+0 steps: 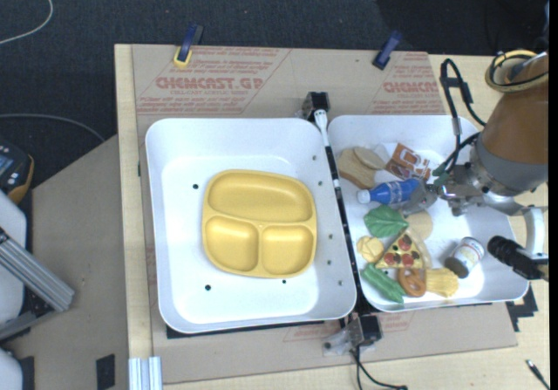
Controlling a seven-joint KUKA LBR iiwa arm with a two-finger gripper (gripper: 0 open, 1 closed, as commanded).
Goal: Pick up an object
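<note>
Camera view: the gripper (pixel 433 188) hangs low in the right bin (pixel 501 288); whether its jaws stand open or closed cannot be told. Just left of them lies a blue bottle (pixel 390 193), with a green leaf (pixel 384 222) and pizza slice (pixel 403 254) below. The yellow tray (pixel 258 222) sits well apart in the left bin (pixel 174 231).

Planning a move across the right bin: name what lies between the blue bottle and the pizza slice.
In the camera view, a green leaf-shaped toy lies between the blue bottle and the pizza slice.

Even, bright overhead light; soft shadows, mild glare, slightly grainy focus.
</note>
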